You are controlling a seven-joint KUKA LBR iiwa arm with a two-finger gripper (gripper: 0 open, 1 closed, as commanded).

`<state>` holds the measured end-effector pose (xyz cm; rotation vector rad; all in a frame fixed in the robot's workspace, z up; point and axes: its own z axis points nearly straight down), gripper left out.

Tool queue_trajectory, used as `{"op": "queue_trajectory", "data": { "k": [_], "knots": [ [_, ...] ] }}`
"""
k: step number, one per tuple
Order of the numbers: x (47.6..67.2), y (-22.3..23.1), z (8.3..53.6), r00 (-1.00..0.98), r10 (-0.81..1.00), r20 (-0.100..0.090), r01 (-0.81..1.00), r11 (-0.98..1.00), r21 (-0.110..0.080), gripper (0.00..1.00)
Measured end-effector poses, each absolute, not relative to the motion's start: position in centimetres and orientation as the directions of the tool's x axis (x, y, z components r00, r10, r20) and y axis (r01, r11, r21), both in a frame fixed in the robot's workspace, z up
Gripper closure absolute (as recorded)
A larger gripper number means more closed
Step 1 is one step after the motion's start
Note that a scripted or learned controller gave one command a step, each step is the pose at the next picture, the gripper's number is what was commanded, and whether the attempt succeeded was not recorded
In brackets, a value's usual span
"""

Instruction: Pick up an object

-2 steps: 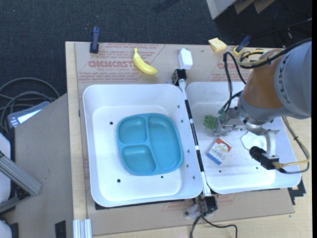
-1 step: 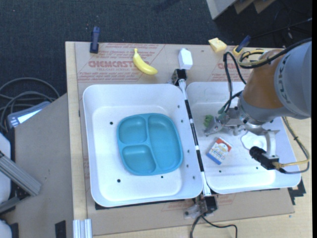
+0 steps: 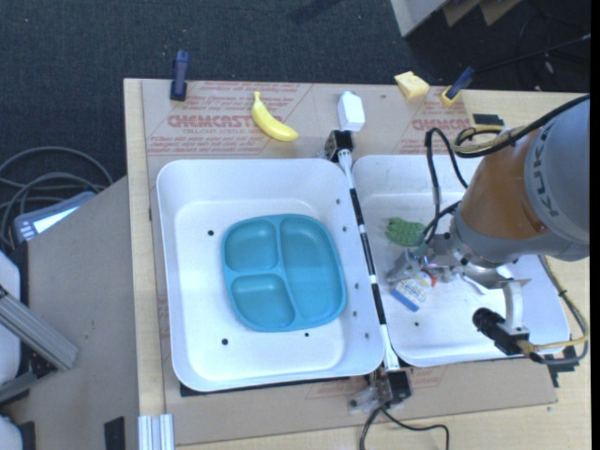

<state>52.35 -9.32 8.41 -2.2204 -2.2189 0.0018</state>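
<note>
In the right bin (image 3: 525,345), gripper (image 3: 419,272), grip state unclear, over a small blue-white object (image 3: 407,294), long axis indiscernible.

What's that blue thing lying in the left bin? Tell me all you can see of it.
It is a blue plate with rounded corners, split by raised ridges into three compartments: two along its upper side and one wide one below. It looks like smooth plastic. It lies flat and slightly turned on the floor of the left bin, near the middle, apart from the walls. Nothing lies on it.
</note>
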Motion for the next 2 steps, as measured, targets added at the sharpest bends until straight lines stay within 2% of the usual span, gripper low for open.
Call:
{"op": "queue_trajectory", "data": {
  "k": [1,2],
  "knots": [
    [52.4,-9.3,9.4,0.001,1.000,0.000,1.000,-0.001,-0.001,1.00],
    [52.3,-3.4,18.5,-0.001,1.000,0.001,1.000,0.001,0.001,1.00]
  ]
}}
